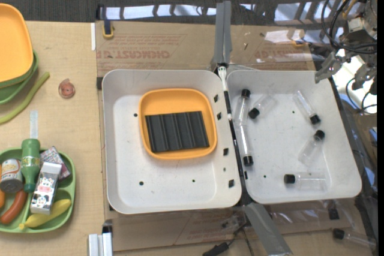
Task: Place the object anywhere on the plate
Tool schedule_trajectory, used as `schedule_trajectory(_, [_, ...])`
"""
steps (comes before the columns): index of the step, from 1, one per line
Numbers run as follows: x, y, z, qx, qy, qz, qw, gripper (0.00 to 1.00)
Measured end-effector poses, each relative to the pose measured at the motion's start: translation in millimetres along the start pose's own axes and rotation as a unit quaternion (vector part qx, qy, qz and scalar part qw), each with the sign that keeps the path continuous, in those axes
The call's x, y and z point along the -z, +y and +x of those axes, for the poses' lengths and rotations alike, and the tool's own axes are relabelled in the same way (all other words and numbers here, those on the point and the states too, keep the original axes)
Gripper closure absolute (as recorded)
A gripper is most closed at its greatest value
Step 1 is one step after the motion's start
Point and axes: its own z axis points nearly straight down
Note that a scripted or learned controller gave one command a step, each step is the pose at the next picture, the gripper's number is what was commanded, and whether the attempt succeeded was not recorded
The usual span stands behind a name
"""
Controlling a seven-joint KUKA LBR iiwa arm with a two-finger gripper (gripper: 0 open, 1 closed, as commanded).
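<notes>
An orange plate sits in the left bin, toward its far side. A black ribbed rectangular object lies flat on the plate and covers most of its floor. Several clear vials with black caps lie scattered in the right bin, among them one vial near the divider and another vial near the front. My gripper hangs among cables above the far right corner of the right bin, well away from the plate, and nothing can be seen held in it.
On the bench to the left are an orange dish stacked on a green one, a small pink piece, and a green tray of toy food. Cardboard lies under both bins.
</notes>
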Motion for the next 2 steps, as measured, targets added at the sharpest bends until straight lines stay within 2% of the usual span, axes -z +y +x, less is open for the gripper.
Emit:
schedule_trajectory(1, [-3.5, -4.7, 12.5, 0.148, 0.0, 0.001, 0.9889, 0.0])
schedule_trajectory(2, [-55.0, -12.6, -11.1, 0.307, -0.001, -0.001, 0.9515, 0.0])
